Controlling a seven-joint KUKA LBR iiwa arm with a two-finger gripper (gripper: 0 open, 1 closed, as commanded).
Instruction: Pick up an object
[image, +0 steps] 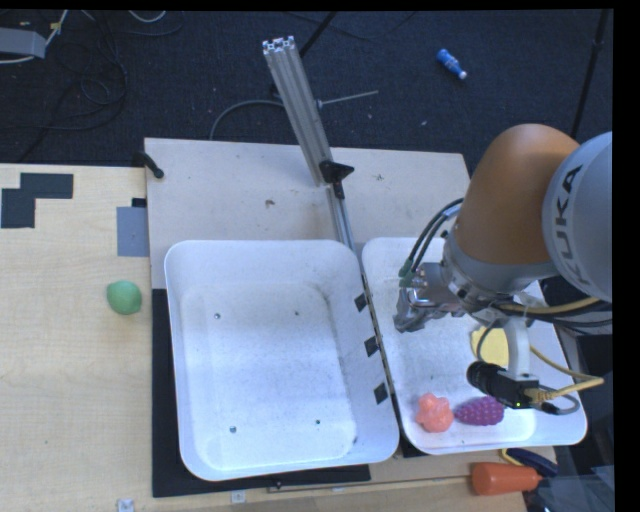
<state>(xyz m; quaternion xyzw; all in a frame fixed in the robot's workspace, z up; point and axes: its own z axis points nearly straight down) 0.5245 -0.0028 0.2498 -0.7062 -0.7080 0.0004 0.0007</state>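
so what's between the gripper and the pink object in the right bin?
Bare white bin floor, in the camera view. The gripper sits above the pink object; the purple object lies to its side.

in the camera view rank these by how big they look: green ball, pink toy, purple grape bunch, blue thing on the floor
Largest to smallest, as they look:
1. purple grape bunch
2. pink toy and green ball, too alike to split
3. blue thing, though it lies farther from the camera on the floor, so its true size is unsure

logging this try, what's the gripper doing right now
gripper: over the right bin, above and left of the pink toy and purple toy; open or shut cannot be told.
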